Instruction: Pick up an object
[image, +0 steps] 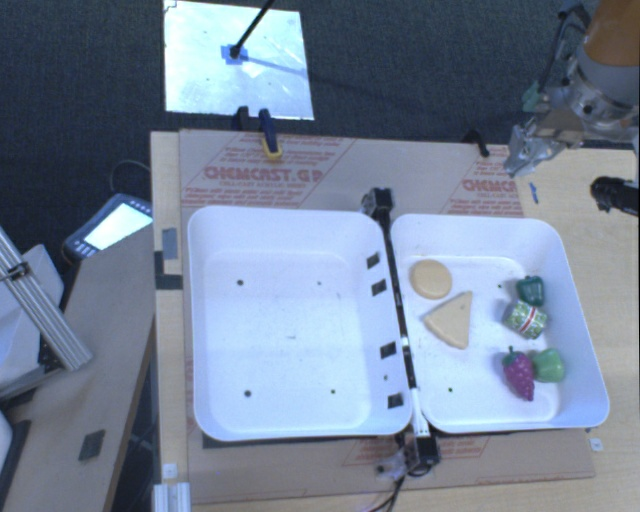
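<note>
the arm (600, 50) enters at the upper right, grey with an orange band, and the gripper (528, 150) hangs over the cardboard sheet (300, 170) behind the right bin (575, 300), outside its rim and well apart from the objects. the state of the fingers cannot be told; they are too small and blurred to separate. nothing shows between them. two shallow white bins sit side by side on the surface (600, 210), touching along a centre seam with black clips (385, 290). the left bin (290, 320) shows a bare floor with small dark dots. the right bin holds six objects. a round tan disc (432, 279) lies near the seam, toward the back. a pale yellow wedge (451, 320) lies just in front of the disc, its point toward the back right. a dark green pepper (530, 290) sits near the right wall. a small can (525, 319), green and white with a red mark, lies just in front of the pepper and looks to touch it. a purple grape bunch (518, 375) lies toward the front right, with a light green piece (548, 365) touching its right side. a metal plate (238, 60) lies on the dark floor behind the surface. a lit screen (110, 228) sits at the left.
</note>
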